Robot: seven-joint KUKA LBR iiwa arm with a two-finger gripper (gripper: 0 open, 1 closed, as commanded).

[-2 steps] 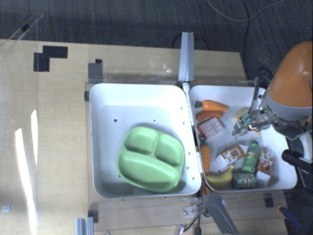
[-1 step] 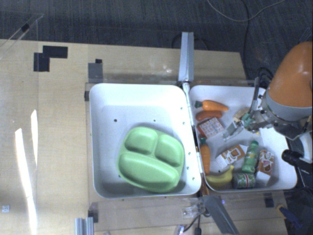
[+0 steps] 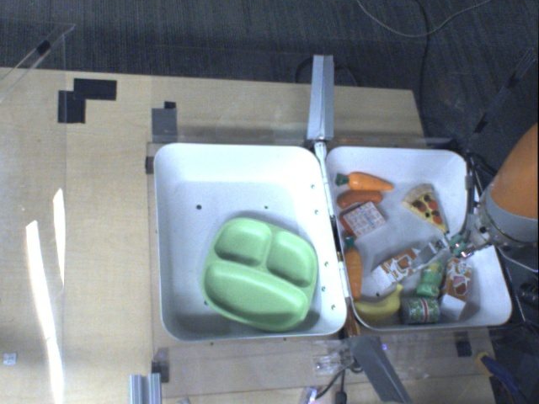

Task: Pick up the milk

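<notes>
Camera view: hand (image 3: pixel 448 244) low over right bin (image 3: pixel 404 160).

Left bin (image 3: pixel 173 225) contains a green sectioned tray (image 3: pixel 261 273). Right bin (image 3: pixel 484 305) contains mixed food items, including a carrot (image 3: pixel 369 181) and a banana (image 3: pixel 377 305); the pincer (image 3: pixel 450 244) is positioned above them.

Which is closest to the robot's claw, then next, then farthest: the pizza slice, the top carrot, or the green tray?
From the gripper in the right bin:
1. Pizza slice, just up and left of it.
2. Top carrot, at that bin's far left corner.
3. Green tray, over in the left bin.
</notes>
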